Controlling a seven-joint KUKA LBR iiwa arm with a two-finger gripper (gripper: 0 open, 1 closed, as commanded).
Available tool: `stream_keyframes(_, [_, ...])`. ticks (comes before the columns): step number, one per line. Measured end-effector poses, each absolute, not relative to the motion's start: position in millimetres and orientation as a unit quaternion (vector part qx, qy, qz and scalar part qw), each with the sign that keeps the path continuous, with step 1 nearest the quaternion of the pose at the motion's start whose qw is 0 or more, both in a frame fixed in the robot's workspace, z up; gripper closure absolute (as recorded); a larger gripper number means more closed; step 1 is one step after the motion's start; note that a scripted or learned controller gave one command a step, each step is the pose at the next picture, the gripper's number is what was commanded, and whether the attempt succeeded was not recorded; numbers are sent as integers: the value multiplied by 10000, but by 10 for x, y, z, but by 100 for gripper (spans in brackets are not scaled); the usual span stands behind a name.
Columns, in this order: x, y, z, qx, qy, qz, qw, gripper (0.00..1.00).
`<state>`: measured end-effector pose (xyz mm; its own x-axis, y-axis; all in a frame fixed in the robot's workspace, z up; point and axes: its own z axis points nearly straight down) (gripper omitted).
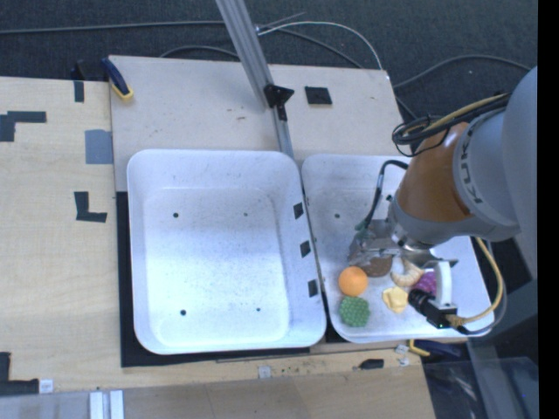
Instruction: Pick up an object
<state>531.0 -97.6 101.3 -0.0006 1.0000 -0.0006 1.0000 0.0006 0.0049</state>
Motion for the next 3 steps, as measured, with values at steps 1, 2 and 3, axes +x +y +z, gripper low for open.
stream_keyframes(1, [5222,-949,1523,7070,7072,12,14,100])
stream_keyframes(2, [5266,-950,2137,7068,7074,13,16,100])
stream_keyframes(3, [5341,-956,2578,7070,7073,9,11,100])
